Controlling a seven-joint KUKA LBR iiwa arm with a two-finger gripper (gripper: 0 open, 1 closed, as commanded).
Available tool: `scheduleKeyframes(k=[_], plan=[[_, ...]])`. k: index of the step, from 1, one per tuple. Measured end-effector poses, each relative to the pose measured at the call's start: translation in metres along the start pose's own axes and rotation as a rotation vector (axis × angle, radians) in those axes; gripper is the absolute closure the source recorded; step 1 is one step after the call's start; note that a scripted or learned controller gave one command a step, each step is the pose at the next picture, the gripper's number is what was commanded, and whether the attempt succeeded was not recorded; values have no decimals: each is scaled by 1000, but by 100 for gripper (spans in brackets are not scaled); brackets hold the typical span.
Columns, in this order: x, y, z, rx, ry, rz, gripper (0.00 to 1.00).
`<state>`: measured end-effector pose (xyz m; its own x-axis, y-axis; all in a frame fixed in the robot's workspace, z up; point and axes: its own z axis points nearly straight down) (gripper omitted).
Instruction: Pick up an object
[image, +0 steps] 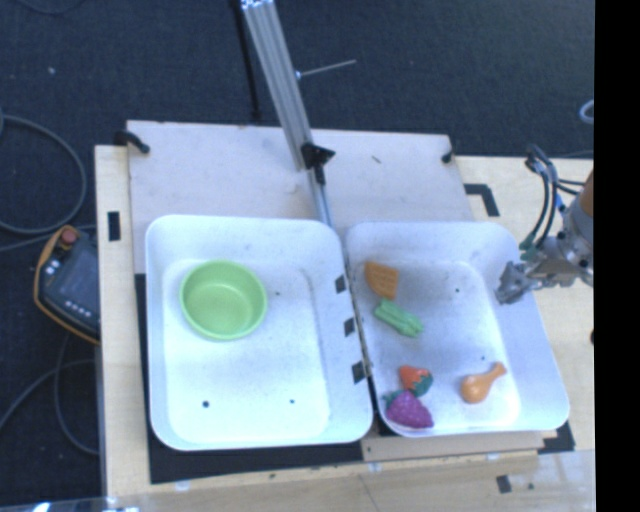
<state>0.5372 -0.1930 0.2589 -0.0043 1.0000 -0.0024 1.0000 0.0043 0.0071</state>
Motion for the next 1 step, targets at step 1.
scheduleKeyframes(k=[1], plan=[[52, 7, -9, 2, 3, -4, 100]])
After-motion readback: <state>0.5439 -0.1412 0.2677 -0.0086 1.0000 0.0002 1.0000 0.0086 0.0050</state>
